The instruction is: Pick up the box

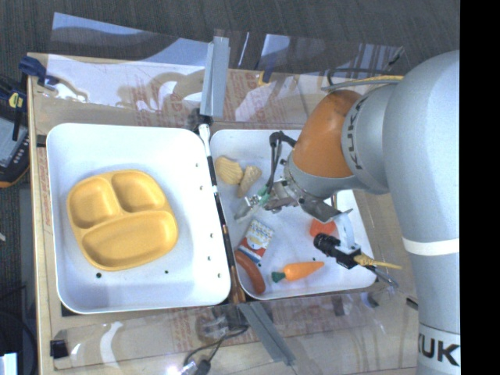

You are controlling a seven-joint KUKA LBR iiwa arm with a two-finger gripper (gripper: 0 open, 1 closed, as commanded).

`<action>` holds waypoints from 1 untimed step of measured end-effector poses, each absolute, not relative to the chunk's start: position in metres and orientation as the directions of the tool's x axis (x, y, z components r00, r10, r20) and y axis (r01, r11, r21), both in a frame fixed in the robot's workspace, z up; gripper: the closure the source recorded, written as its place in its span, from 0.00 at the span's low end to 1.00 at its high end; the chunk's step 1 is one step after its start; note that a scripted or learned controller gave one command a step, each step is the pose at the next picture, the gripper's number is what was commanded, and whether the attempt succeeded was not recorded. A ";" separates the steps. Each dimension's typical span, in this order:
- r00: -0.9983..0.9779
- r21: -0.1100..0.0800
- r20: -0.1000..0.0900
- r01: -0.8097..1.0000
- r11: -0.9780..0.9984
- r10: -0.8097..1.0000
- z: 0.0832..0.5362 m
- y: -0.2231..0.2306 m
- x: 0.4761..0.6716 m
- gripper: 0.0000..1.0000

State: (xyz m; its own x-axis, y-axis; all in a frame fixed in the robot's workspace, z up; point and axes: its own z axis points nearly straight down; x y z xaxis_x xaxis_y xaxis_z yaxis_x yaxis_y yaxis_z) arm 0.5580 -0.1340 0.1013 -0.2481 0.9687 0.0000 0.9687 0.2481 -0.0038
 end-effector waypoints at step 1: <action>-0.309 -0.003 0.003 0.951 0.309 0.951 0.091 -0.141 0.481 0.00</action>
